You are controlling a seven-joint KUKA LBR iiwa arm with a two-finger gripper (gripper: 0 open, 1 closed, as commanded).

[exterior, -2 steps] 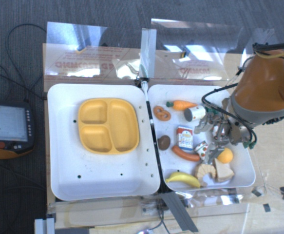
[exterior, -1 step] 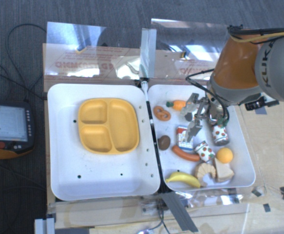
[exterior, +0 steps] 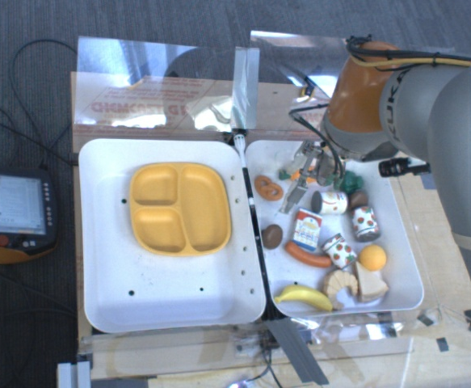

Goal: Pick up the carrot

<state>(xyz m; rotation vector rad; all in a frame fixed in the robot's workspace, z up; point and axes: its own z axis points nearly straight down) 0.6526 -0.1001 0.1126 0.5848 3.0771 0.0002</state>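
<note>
Orange and small, the single plastic carrot (exterior: 297, 174) lies near the far end of the right white bin (exterior: 409, 277), with a bit of green at one end, right under the metal hand (exterior: 306, 180). The hand's two fingers hang around it, one long finger (exterior: 293, 196) slanting down toward the bin floor; whether they are spread or closed on the carrot cannot be told from this angle.

Around it lie one brown pretzel-like piece (exterior: 268, 187), one dark brown oval (exterior: 272, 235), one white cup (exterior: 330, 202), one small printed carton (exterior: 306, 229), two spotted cans (exterior: 365, 222), one red sausage (exterior: 308, 255), one orange ball (exterior: 372, 258), one yellow banana (exterior: 303, 298) and one pale bread chunk (exterior: 344, 284).

One yellow three-compartment plate (exterior: 178, 208) sits in the left white bin (exterior: 106, 289). Both bins rest on a pale wooden bench (exterior: 441, 241) over dark grey carpet (exterior: 25, 23). One control pendant (exterior: 13, 214) lies on the carpet at left.
</note>
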